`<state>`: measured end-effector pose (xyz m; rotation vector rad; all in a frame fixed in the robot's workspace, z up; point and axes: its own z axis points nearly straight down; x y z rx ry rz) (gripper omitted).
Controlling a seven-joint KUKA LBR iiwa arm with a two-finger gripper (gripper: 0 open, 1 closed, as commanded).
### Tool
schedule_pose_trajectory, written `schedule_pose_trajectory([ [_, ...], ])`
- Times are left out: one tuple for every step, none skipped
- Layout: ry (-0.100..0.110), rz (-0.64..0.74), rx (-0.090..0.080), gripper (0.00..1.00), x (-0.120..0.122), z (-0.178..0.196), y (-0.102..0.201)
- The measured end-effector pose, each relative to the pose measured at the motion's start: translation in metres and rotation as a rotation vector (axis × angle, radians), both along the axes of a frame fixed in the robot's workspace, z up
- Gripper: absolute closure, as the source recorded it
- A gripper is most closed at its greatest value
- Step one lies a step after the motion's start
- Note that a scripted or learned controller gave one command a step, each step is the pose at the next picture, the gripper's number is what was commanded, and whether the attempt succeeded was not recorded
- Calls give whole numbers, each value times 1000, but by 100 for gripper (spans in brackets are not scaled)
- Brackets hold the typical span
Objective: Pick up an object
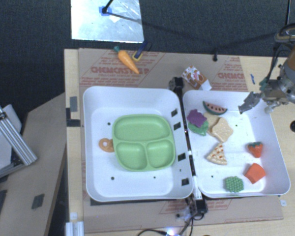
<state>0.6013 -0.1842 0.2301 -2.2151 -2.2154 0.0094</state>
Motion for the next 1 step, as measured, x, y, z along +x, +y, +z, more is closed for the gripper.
schedule_pose_trajectory([
  [-12,3,-2,0,2,8,1],
])
